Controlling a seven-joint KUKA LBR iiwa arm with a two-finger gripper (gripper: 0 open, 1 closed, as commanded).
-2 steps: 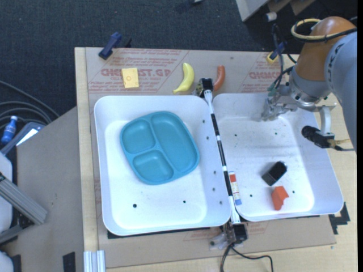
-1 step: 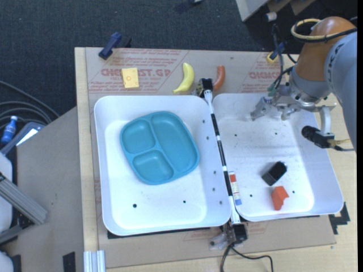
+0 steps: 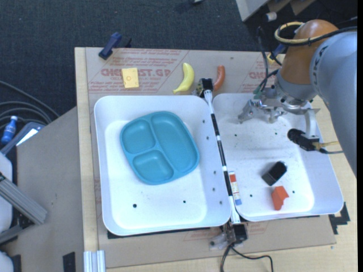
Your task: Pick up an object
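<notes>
Nearest the camera, along the bench's front edge, a small dark clamp or connector [image 3: 235, 232] with a trailing black cable sits where the two white bins meet; its details are too small to make out. Just above it in the right bin [image 3: 249, 152] lie an orange block [image 3: 279, 197] and, close beside it, a black block [image 3: 274, 172], both resting loose on the bin floor near its front right corner, apart from the arm. A narrow strip with red and blue marks [image 3: 233, 188] lies along the bins' shared rim, its print too small to read. The left bin [image 3: 113, 169] holds a blue divided tray [image 3: 159, 147] with three compartments. Behind the bins, on the cardboard sheet [image 3: 153, 67], red printing is partly covered by a yellow tag [image 3: 130, 78] and a yellow banana [image 3: 185, 77]; only fragments such as "CH" and "ST.G P" can be read. An orange sausage-shaped toy [image 3: 219, 77] lies beside the banana, and a blue object [image 3: 110, 45] sits at the sheet's back left edge. The gripper [image 3: 262, 110] hangs low over the back of the right bin, well apart from both blocks; its metal parts blur together under the orange band [image 3: 298, 67], so I cannot tell how it stands, and nothing can be seen held in it. The grey arm [image 3: 340, 89] is cut off at the right.
</notes>
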